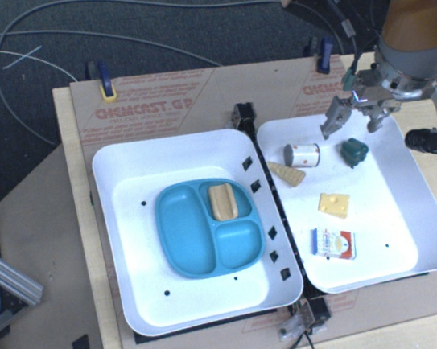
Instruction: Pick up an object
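The two-finger gripper [354,115] hangs over the upper part of the right white bin [418,205] with its fingers spread wide and nothing between them, just above and between the small white cylindrical can [303,154] and the dark green rounded lump [353,151]. The green lump, lying near the bin's far right side, looks light and compact, probably stiff enough to take a squeeze across its middle. The can lies on its side and would likely roll, so its curved flanks seem the poorer hold.
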Motion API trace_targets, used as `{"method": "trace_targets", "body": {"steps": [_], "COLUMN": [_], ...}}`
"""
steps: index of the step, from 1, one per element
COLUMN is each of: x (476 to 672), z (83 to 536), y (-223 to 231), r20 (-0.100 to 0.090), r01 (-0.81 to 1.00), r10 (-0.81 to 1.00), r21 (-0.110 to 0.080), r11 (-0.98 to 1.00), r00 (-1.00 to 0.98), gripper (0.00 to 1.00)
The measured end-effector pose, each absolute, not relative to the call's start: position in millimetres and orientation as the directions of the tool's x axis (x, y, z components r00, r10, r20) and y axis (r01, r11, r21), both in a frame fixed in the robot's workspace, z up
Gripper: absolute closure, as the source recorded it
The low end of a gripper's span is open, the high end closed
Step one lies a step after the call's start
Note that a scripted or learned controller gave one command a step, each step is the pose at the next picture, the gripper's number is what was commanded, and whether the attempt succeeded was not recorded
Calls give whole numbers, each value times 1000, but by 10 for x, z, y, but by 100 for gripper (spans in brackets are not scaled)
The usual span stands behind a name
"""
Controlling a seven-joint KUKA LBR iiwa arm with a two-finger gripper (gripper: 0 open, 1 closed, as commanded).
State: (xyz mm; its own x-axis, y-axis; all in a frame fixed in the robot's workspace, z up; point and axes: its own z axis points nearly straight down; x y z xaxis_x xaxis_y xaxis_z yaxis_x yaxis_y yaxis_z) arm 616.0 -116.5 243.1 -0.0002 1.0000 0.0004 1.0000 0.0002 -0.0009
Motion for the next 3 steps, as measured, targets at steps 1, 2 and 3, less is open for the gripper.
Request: {"method": "trace_targets", "body": {"steps": [1,2,3], "x": [6183,6214,6257], "z": [1854,1428,980], "y": [-1072,-1048,-1035], "r20": [2,1,4], "r01": [1000,1000,1000], "r10": [1000,1000,1000], "r21": [-7,-5,9], "r11": [1,1,0], "r00": [-1,-1,0], "gripper": [0,0,0]}}
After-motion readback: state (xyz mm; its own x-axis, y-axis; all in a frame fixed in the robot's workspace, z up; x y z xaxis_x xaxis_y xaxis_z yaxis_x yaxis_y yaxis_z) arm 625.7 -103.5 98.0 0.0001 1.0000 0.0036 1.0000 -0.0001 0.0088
